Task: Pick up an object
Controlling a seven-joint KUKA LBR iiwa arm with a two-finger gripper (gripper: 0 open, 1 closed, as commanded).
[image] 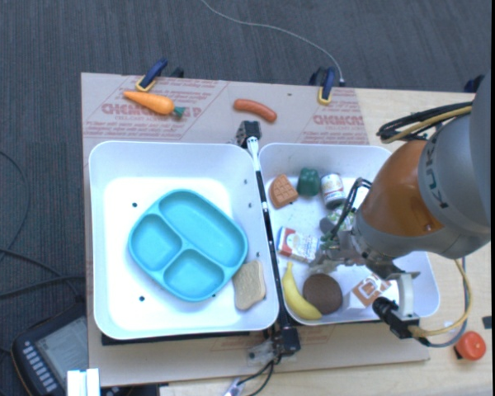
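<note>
Because the pincer [328, 254] sits low in the right bin [429, 299], deep among crowded items, a clean pick looks uncertain. It hangs just above the brown round cookie [322, 293], with the banana [295, 291] touching that cookie's left and a red-and-white packet [295, 243] just beside. Whether it is spread or pressed together I cannot tell; the wrist hides it. Nothing is visibly pinched. Likely troubles: the flat cookie slipping out, the banana being nudged or caught along, or the pincer striking the bin floor. The small can [332, 190], green piece [309, 181] and waffle-like piece [283, 190] lie farther back, well apart.
</note>
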